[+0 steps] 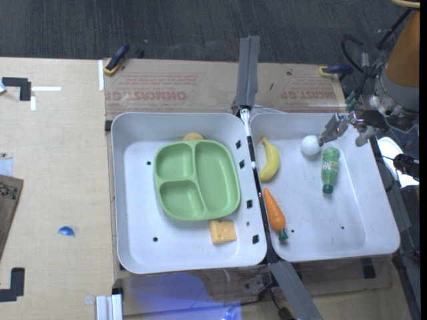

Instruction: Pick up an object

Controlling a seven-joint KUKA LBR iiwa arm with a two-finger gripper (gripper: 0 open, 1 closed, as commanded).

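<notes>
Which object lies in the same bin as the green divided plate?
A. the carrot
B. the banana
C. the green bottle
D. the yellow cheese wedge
D. The yellow cheese wedge lies in the left bin, just below the green divided plate; the other three lie in the right bin.

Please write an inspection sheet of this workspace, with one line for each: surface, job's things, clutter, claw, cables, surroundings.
Surface: two white bins side by side, left bin and right bin, on a light bench.
Job's things: in the right bin, a banana, a carrot, a white ball and a green bottle; in the left bin, a green divided plate, a yellow block and a yellow-orange item partly hidden behind the plate.
Clutter: a small blue piece on the bench.
Claw: the claw is over the right bin's far right corner, near the ball and bottle; holds nothing visible.
Cables: dark cables beside the arm.
Surroundings: cardboard sheet behind the bins; dark floor beyond.
</notes>
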